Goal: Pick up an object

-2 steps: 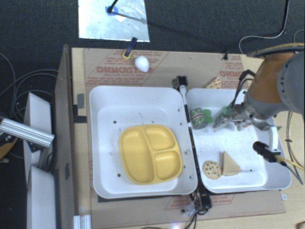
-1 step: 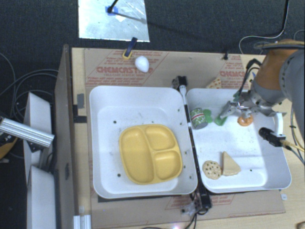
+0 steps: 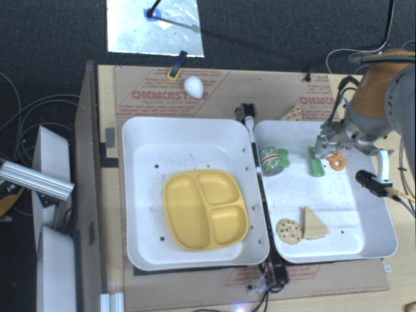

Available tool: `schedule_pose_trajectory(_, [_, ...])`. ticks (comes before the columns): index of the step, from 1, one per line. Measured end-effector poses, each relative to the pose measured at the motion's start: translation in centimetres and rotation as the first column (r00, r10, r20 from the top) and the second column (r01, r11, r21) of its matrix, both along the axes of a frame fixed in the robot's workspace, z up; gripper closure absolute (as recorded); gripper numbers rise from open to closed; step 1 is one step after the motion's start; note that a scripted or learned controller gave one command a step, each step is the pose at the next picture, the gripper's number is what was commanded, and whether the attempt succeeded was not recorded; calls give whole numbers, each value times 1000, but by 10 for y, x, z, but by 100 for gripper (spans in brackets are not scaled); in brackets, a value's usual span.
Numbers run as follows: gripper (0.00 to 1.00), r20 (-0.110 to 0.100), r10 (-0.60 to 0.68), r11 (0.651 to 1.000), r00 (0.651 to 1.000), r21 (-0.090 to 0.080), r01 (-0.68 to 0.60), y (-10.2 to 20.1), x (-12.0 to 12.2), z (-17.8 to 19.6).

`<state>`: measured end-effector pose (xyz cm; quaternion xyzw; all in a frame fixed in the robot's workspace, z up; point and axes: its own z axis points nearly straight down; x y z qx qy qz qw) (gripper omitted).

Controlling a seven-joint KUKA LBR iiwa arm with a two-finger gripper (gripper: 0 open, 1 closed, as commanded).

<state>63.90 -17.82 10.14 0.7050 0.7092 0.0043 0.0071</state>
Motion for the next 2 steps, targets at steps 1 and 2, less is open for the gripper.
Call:
schedule_pose_trajectory(1, [100, -9, -7, 1000, 1000, 0, 7, -28, -27, 70])
schedule_pose_trajectory(2, [0, -13, -4, 1000, 1000, 2, 4, -26, -27, 65])
